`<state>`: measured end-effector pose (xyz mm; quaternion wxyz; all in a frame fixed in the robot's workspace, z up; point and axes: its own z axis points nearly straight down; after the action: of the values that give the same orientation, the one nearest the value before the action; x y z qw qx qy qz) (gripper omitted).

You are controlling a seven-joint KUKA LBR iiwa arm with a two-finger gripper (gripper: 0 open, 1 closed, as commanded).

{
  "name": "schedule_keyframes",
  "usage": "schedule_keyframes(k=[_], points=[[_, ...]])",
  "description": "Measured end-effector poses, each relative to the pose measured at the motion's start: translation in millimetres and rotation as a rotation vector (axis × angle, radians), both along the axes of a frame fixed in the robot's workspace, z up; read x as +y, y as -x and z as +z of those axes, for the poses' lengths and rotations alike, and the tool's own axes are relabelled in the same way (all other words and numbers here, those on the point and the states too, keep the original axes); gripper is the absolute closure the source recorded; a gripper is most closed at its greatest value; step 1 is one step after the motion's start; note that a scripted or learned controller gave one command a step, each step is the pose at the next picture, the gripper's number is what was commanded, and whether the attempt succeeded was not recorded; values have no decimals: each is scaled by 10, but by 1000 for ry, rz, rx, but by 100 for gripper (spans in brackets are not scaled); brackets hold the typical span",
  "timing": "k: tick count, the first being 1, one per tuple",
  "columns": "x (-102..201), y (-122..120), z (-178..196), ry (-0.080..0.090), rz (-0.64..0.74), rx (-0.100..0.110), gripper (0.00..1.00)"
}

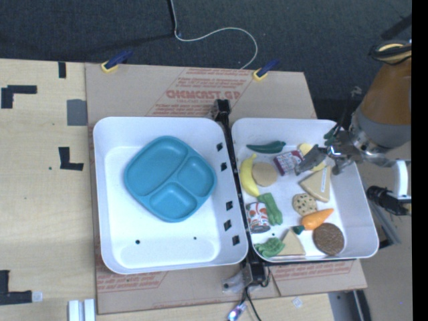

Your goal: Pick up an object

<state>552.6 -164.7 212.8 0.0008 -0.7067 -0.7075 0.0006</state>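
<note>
The right bin [348,179] holds several toy foods: a green chilli [266,146], a yellow banana [247,176], a tan bun [265,174], a purple packet [288,160], a pale cheese wedge [317,186], a cookie [303,202], an orange carrot [315,219], a brown round patty [328,238], a small can [258,217] and a green pod [271,207]. My gripper [323,164] hangs over the bin's upper right part, just above the cheese wedge and right of the purple packet. It is open, with nothing between its fingers. A small yellow piece [305,150] lies beside its left finger.
The left bin [110,179] carries a blue divided plate [170,178]. A black divider with clips [231,179] runs between the bins. A sandwich triangle [292,245] and a green leaf [269,248] lie at the right bin's front. The arm [384,112] stands over the right rim.
</note>
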Motion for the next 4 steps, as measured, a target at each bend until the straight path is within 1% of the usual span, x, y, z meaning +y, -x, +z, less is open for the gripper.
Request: schedule_keyframes(k=[1, 2, 3, 4], points=[[297, 654, 1205, 1, 2, -11, 0], [294, 642, 1229, 1, 1, -1, 100], [768, 515, 467, -2, 4, 7, 100], [820, 699, -83, -1, -1, 7, 100]])
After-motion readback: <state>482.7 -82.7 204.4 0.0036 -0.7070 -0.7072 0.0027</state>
